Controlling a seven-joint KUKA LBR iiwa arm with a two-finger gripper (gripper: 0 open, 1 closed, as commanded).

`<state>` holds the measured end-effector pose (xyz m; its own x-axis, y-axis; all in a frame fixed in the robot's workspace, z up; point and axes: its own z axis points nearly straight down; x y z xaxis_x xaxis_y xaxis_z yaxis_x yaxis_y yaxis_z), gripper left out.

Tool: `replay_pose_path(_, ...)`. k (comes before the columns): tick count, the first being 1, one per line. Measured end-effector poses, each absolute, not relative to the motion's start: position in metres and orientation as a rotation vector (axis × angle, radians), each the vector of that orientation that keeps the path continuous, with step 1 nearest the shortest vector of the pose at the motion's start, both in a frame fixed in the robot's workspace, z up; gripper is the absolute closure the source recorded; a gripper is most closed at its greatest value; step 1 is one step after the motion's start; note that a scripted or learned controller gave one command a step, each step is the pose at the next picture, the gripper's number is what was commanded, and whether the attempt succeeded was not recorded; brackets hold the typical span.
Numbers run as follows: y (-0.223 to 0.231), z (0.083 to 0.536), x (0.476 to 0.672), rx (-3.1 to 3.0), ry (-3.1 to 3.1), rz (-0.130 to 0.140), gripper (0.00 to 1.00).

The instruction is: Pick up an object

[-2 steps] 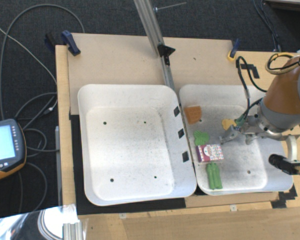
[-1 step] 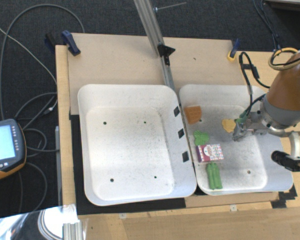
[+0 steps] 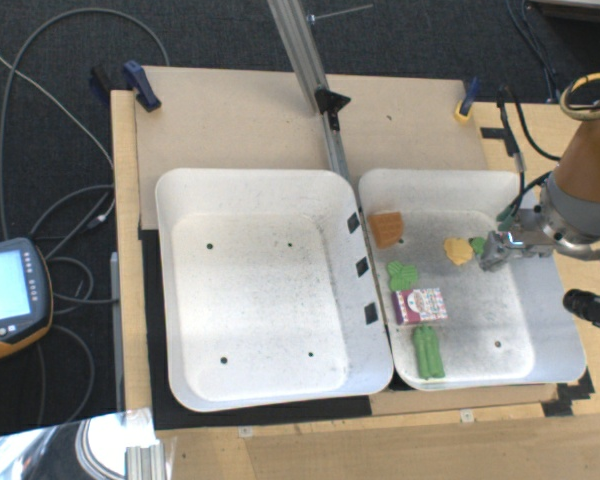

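Nearest, a green block (image 3: 428, 352) lies at six o'clock in the right bin (image 3: 540, 353); the gripper (image 3: 492, 249), grip unreadable, should descend squarely over the yellow piece (image 3: 460, 251) beside it.

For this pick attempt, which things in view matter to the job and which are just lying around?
Job:
end effector
yellow piece
orange block
green leafy piece
purple-and-white box
green stick
right bin

Lying about:
left bin
handheld pendant
blue clamps
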<state>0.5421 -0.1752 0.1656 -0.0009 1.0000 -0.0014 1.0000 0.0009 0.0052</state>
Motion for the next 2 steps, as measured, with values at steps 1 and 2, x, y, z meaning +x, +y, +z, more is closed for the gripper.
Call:
replay_pose_path(1,-0.175,0.207,0.544,2.215,2.219,0.005,1.0)
replay_pose_path(2,-0.114,0.219,0.539,2.215,2.232,0.004,1.0)
